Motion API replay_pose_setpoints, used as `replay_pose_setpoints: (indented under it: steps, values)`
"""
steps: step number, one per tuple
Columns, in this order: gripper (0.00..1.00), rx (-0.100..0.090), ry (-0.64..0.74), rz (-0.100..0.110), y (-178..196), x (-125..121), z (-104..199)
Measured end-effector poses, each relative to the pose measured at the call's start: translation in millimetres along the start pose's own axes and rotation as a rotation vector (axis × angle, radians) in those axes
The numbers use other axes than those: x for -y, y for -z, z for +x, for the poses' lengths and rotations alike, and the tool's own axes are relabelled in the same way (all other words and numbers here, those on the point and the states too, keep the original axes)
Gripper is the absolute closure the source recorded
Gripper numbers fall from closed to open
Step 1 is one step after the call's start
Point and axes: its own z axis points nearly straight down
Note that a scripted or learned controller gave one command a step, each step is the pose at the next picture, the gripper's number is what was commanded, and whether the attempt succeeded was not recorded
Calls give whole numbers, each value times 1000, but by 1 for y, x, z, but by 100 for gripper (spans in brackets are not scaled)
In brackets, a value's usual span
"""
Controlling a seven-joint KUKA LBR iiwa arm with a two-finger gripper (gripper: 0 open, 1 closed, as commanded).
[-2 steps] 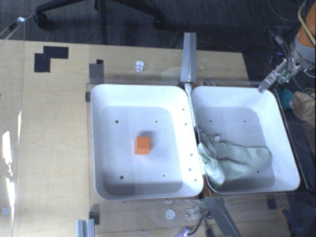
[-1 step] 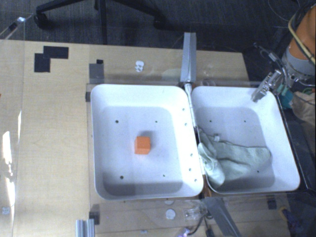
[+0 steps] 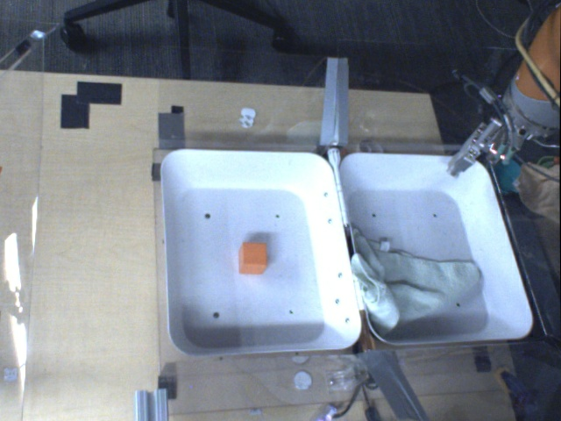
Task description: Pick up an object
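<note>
Gripper: we see it over the right bin's far corner, nothing between its fingers; their spread we cannot tell.
Candidates: orange cube in left bin; grey cloth in right bin.
Progress: we judge the pick not yet begun.

The right white bin lies just beneath the claw, with the left white bin farther left. A grey post and black tape patches also sit to the claw's left.
</note>
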Motion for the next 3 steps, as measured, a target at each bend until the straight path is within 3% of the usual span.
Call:
replay_pose_setpoints:
  steps: [2, 3]
  values:
    - [100, 10, 0, -8, 20, -4, -3]
    - [100, -5, 108, 4, 3, 9, 11]
